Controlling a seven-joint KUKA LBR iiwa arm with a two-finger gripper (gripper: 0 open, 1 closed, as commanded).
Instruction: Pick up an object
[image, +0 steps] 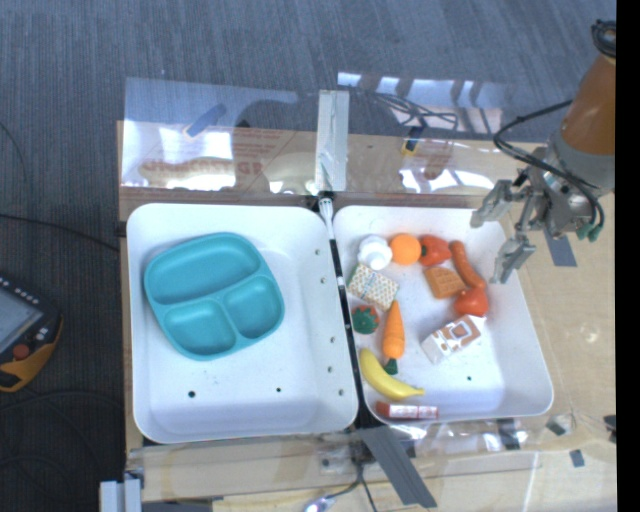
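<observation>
The right bin (525, 385) holds several toy foods: a white bottle (375, 252), an orange (405, 248), a red tomato (434, 250), a sausage (461, 261), a cracker (377, 288), a carrot (393, 330), a white carton (452, 338), a banana (386, 376) and a red tube (408, 411). My gripper (502, 238) hangs over the bin's upper right rim, to the right of the sausage. Its two grey fingers stand apart, open, and hold nothing.
A teal divided plate (212, 294) lies in the left bin (300, 400). The divider between the bins (342, 300) runs down the middle. Clear plastic walls stand behind both bins. Cables trail from the arm's wrist (590, 120) at the upper right.
</observation>
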